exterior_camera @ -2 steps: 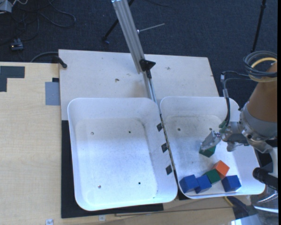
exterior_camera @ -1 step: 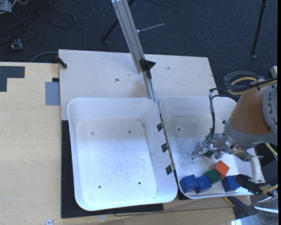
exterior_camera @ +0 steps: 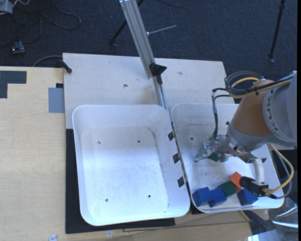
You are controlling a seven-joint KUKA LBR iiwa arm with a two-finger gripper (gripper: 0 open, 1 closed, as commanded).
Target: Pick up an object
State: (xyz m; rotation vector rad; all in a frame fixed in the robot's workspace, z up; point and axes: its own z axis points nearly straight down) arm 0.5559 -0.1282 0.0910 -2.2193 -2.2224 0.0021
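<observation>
While the grey KUKA arm with its orange wrist band [exterior_camera: 256,115] reaches in over the right-hand shallow white plastic bin [exterior_camera: 190,115], its two-finger gripper [exterior_camera: 209,152] hangs low near the middle of that bin's floor. Whether it is released or clenched cannot be told at this size; something small and greenish shows at its tip, too blurred to name. The candidates lie huddled along the bin's near edge towards its right corner: two blue blocks [exterior_camera: 209,196], a green block [exterior_camera: 228,189], an orange block [exterior_camera: 236,177] and another blue block [exterior_camera: 247,197]. They sit touching, so a clean pick probably calls for choosing an outer blue block, descending squarely over it and lifting straight. The left-hand white bin [exterior_camera: 90,119] stands alongside.
</observation>
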